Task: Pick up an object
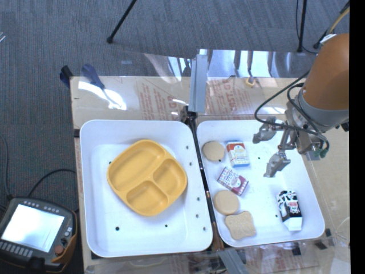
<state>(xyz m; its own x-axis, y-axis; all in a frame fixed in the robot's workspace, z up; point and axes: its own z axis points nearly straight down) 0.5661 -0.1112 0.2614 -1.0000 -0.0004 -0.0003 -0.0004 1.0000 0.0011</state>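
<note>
- Bench (131, 99) on grey carpet bears two white bins; yellow tray (147, 177) lies in the left.
- Gripper (272, 152) hangs spread, empty, above right bin (259, 127).
- Milk carton (289, 209) lies lower right.
- Risk: descent lands between scattered items, closing on nothing.

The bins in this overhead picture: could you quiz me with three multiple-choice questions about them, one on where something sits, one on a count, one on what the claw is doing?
1. Where is the yellow plate?
A. left bin
B. right bin
C. floor

2. How many round cookies are in the right bin?
A. none
B. two
C. five

3. What is the claw doing?
A. gripping the plate
B. hanging open above the right bin, holding nothing
C. gripping the milk carton

Answers:
1 A, it lies in the left bin.
2 B, one cookie up top, another lower.
3 B, its fingers are spread with nothing between them.
</note>
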